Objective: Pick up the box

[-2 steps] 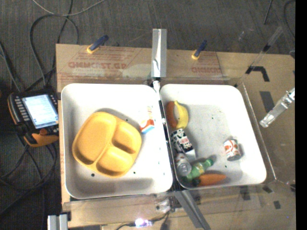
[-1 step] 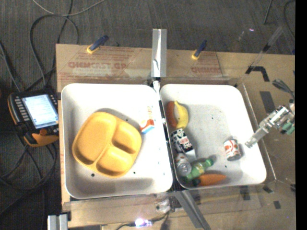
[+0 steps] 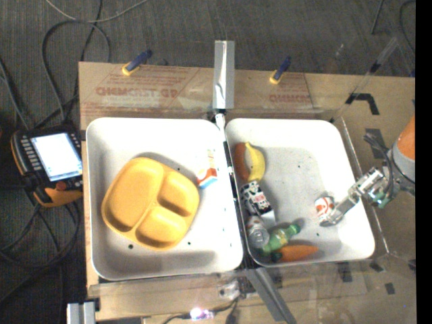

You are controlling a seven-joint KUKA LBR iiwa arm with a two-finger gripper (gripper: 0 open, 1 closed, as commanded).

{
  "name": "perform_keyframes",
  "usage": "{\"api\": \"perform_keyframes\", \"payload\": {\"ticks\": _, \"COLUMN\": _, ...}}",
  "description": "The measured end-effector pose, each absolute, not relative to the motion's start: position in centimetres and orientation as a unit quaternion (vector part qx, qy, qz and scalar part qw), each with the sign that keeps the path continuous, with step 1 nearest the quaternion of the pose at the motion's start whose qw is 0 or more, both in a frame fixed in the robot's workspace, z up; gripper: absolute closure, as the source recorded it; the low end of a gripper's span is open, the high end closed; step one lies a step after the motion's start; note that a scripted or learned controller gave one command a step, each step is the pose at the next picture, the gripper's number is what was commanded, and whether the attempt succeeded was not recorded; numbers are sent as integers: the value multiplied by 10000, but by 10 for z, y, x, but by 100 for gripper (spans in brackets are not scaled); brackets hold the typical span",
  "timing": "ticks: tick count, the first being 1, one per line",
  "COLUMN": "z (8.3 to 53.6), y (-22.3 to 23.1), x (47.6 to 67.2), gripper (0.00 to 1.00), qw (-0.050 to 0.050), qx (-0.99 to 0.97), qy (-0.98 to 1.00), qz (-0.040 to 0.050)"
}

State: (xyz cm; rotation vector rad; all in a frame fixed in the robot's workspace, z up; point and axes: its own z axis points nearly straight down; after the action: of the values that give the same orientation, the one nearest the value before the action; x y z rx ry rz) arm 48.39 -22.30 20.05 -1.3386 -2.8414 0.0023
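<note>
A small box (image 3: 255, 198) with a black-and-white pattern lies in the right bin (image 3: 351, 245), against its left wall. It sits just below a yellow banana-like toy (image 3: 251, 159). My gripper (image 3: 337, 213) hangs low over the right side of that bin, well to the right of the box and apart from it. Its tip is next to a small white-and-orange object (image 3: 325, 206); I cannot tell whether they touch.
Below the box lie a silver can (image 3: 256, 231), a green bottle (image 3: 283, 235) and an orange carrot (image 3: 297, 252). The left bin (image 3: 101, 248) holds a yellow divided plate (image 3: 152, 203) and a slim white packet with a red-and-blue end (image 3: 208, 174).
</note>
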Motion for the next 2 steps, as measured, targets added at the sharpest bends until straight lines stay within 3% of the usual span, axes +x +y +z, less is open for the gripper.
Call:
{"api": "perform_keyframes", "payload": {"ticks": 1, "z": 296, "y": -221, "x": 485, "gripper": 0, "qw": -18, "qx": -2123, "qy": -9772, "qz": -1}}
{"api": "perform_keyframes", "payload": {"ticks": 2, "z": 306, "y": -220, "x": 487, "gripper": 100, "qw": -37, "qx": -2115, "qy": -9774, "qz": -7}}
